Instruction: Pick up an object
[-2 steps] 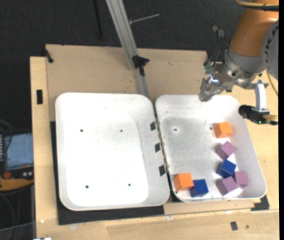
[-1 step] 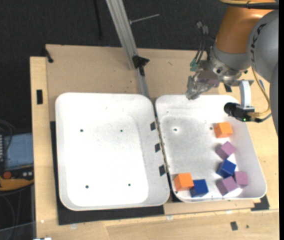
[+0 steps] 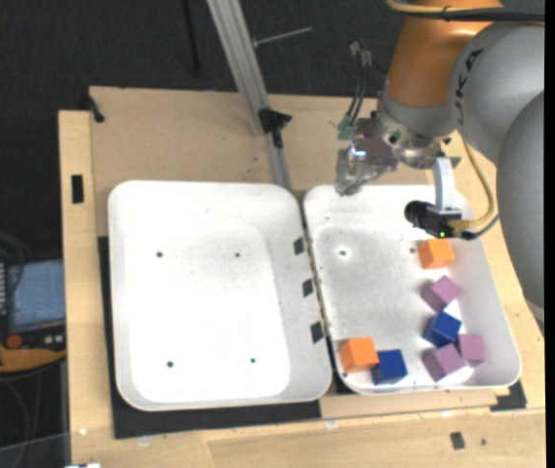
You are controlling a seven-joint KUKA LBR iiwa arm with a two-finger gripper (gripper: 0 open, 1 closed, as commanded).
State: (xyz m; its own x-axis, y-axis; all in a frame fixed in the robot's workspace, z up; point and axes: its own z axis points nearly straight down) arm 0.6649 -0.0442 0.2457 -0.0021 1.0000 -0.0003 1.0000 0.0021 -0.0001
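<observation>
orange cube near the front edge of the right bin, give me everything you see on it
The small orange cube looks like matte foam or painted wood, with a lighter top face and darker sides. It sits flat, slightly rotated, on the floor of the shallow white right bin, in the corner nearest the left bin. A small blue cube stands against its right side; whether they touch is unclear. The gripper is far off, above the bin's back edge.

Bench (image 3: 189, 144) with two bins (image 3: 209, 291)
</observation>
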